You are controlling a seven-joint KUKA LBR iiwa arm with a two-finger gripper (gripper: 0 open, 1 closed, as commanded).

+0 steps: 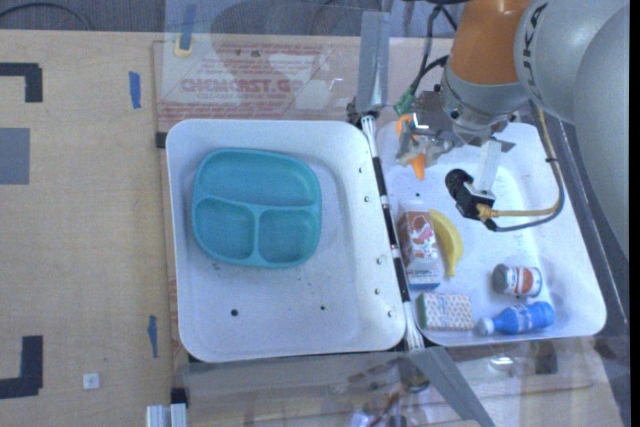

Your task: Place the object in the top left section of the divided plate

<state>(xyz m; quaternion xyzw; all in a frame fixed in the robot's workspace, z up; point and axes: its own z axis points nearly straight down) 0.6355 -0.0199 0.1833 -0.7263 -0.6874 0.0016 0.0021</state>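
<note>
The divided plate (256, 208) lies in the left bin (340, 315), toward that bin's upper left. It is teal, a rounded rectangle with one long section across its top and two smaller sections along its bottom edge, and nothing sits in any of them.

The arm (570, 25) comes in from the upper right and bends down over the top of the right bin (580, 305). Its orange band (495, 15) sits just above the wrist, with yellow and black cables looping around it. The gripper (418, 153) points down at the right bin's upper left corner, close to the divider between the bins. A small orange piece (418, 167) shows just at its tip, but whether it is a held object or part of the tool cannot be told, and the state of the claw cannot be told either from this angle. A black hose with a yellow fitting (470, 197) hangs beside the wrist over the bin floor.

The loose objects all lie in the right bin, well apart from the plate. A banana (449, 241) rests against a brown and red packet (419, 240) near the divider. Below them is a small patterned box (446, 311). A can (517, 280) lies on its side toward the lower right, and a blue bottle (518, 319) lies just below it.
</note>
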